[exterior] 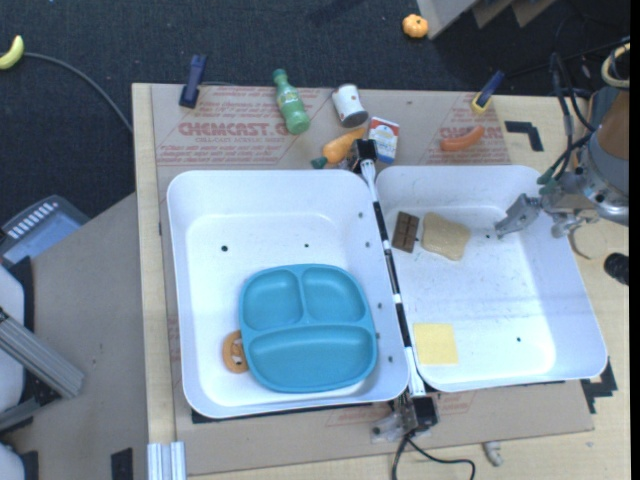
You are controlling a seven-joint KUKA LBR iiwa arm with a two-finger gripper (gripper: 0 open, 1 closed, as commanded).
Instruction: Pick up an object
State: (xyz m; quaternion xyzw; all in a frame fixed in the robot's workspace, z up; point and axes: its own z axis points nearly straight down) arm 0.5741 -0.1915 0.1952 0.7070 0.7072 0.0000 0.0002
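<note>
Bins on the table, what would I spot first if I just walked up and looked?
Probably the big blue divided plate lying in the left bin, with a small pretzel tucked against its left edge. Next, the yellow square near the front of the right bin, and the gripper reaching in over that bin's far right side.

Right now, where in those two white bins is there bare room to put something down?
Left bin: its far half, beyond the blue plate. Right bin: the middle, between the tan block and yellow square. Crowded: the board behind, near the green bottle.
</note>
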